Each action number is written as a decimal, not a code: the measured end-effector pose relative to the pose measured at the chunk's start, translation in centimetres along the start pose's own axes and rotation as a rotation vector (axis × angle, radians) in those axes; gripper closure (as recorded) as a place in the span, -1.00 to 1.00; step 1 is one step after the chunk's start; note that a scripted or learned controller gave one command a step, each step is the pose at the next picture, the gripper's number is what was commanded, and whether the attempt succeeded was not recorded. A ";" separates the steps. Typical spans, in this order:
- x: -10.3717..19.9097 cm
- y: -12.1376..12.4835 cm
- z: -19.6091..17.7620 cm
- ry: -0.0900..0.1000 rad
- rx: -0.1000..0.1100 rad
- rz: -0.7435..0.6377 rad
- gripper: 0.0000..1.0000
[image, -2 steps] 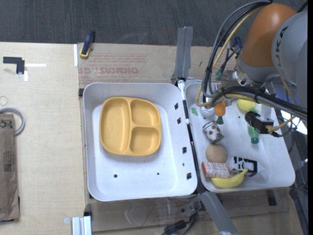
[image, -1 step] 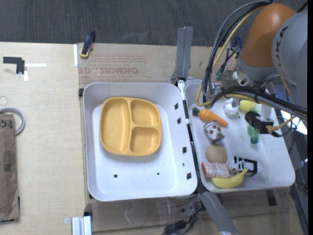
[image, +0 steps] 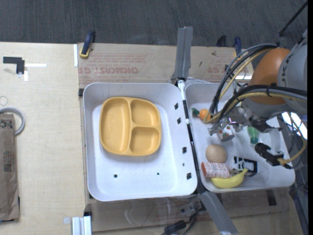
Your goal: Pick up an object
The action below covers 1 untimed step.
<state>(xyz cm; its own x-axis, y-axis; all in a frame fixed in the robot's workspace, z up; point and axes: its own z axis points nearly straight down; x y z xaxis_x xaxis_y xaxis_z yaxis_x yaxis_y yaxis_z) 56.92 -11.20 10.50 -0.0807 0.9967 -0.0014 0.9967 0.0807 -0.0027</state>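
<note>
Camera view, looking down at a slant: two shallow white bins sit side by side on the bench; the left bin point(image: 93, 146) fills the middle of the frame and holds a yellow three-compartment plate point(image: 130, 126), lying flat in its upper left part, one long compartment on the left and two smaller ones on the right; the right bin point(image: 195, 136) lies at centre right and holds the small objects.

In the right bin's lower part a banana point(image: 230, 180) lies flat, yellow with a dark tip; its long axis runs roughly left to right, curving upward toward the right end, which points to the upper right; just left of it and touching or nearly so lies a red-and-white patterned packet point(image: 215, 169); above that sits a tan egg-shaped ball point(image: 216, 153); a small orange carrot-like toy point(image: 204, 114) lies near the bin's upper left corner; a green object point(image: 253, 133) shows partly at the right; a black-and-white piece point(image: 246, 164) lies just right of the banana.

The grey arm with its orange band point(image: 270, 70) reaches in from the right; the gripper point(image: 224, 130) hangs low over the bin's middle, above the ball; whether its fingers are spread or closed cannot be told, nor whether anything sits between them.
</note>
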 end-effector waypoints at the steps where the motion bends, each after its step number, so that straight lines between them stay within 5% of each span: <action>1: -0.2 0.0 -0.9 0.000 0.001 0.004 1.00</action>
<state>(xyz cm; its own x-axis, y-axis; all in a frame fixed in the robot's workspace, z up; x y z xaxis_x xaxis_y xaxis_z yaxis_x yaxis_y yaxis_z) 56.91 -11.36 11.37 -0.0771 0.9970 -0.0017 0.9970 0.0771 -0.0037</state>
